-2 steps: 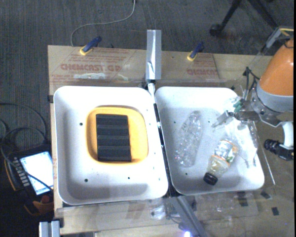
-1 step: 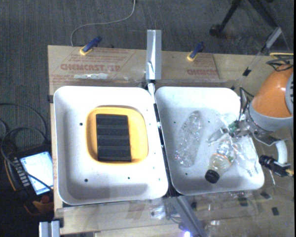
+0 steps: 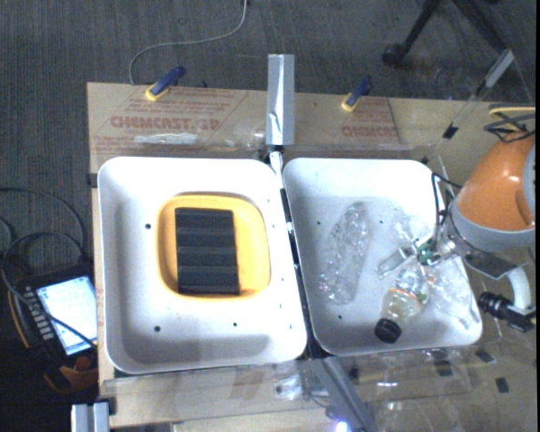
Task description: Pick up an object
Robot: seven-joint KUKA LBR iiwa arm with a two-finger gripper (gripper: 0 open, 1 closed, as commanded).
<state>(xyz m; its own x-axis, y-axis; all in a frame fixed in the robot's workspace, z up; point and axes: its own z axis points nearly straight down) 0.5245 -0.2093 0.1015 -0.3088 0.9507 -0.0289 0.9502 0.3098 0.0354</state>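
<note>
We are judging the approach step underway: the two-finger gripper (image 3: 412,257), its grip state indiscernible, is hovering over the clear plastic bottle with a black cap (image 3: 401,306) in the right white bin (image 3: 360,176), needing descent.

The desk (image 3: 207,120) is carrying two shallow white bins side by side. The left bin (image 3: 126,313) is sitting touching the right bin (image 3: 342,183) along their shared edge. Behind the left bin, a blue-and-yellow clamp (image 3: 164,83) is gripping the desk's far edge; another clamp (image 3: 356,94) is sitting behind the right bin.
</note>
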